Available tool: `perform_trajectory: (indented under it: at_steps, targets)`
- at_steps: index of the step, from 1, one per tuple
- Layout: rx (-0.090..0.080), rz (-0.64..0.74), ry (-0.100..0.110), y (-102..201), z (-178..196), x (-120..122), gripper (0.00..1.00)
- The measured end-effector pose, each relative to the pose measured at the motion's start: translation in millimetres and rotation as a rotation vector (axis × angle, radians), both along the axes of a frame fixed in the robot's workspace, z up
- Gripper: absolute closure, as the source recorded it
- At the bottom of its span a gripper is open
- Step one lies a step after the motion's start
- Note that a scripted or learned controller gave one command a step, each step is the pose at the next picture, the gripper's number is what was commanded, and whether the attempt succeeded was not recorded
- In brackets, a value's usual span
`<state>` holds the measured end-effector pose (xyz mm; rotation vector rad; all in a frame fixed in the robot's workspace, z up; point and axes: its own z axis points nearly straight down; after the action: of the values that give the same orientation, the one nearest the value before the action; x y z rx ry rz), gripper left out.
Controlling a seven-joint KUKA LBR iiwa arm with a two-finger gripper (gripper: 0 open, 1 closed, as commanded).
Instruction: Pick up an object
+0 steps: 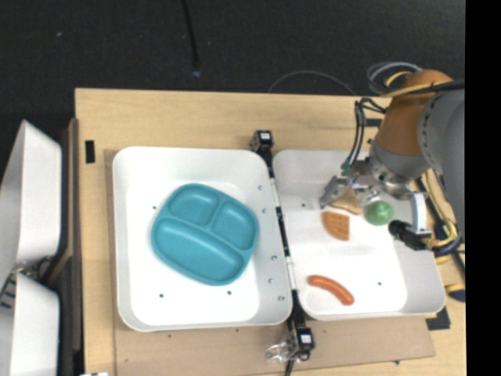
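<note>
In the right bin (368, 296) lie an orange waffle-like piece (337, 225), a green ball (380, 212) and a red-orange sausage (330, 289). A pale tan item (349, 204) sits just above the waffle piece, partly under the gripper. My gripper (342, 188) hangs low over the upper part of the right bin, just above and left of the tan item, with the green ball to its right. The arm's orange band (401, 124) rises behind it.
The left bin (141, 288) holds a teal divided plate (205, 233). A black clip (261, 140) sits at the top of the seam between the bins, another (299, 339) at the bottom. Cables (434, 218) trail along the right bin's right side.
</note>
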<state>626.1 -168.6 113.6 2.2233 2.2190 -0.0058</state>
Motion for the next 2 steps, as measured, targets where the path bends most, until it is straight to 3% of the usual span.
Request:
perform_trajectory:
  at_steps: [1, 2]
  targets:
    - [-0.002, -0.002, -0.004, -2.5, -11.0, 0.9, 0.00]
    - [-0.002, -0.003, -0.011, -3.2, 2.6, 2.9, 1.00]
